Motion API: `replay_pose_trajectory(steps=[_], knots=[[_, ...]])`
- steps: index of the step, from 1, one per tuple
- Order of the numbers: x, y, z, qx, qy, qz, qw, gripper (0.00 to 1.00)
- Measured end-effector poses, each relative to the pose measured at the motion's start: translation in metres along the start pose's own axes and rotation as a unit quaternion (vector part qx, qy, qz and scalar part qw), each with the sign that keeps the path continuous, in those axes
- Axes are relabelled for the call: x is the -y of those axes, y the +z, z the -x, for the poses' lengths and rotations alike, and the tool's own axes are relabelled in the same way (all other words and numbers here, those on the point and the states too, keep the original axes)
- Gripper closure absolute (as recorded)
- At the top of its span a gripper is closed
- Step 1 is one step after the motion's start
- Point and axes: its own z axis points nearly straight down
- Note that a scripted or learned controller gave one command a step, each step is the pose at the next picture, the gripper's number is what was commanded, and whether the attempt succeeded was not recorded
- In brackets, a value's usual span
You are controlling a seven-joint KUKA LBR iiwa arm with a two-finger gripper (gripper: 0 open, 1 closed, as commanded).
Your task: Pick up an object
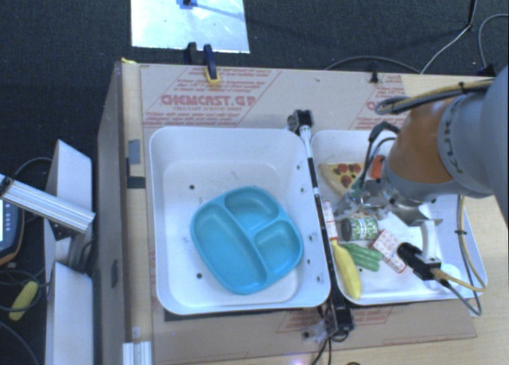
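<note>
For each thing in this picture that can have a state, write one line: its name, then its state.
Blue plate: lying flat in the left bin, right side up.
Pizza slice: lying flat in the right bin.
Can: on its side, beneath the gripper.
Banana: lying flat beside the green pods.
Gripper: low in the right bin, over the can.

The robot arm (469, 137) is looking big, round and grey. An orange band (417, 149) is wrapping it just above the silver pincer (367, 200). Thin black cables (380, 139) are curling beside that band.
</note>
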Motion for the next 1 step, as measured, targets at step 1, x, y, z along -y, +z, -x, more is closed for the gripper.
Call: replay_pose_trajectory(steps=[1], knots=[[-0.0007, -0.0102, 0.0000, 0.000, -0.001, 0.001, 1.0000, 1.00]])
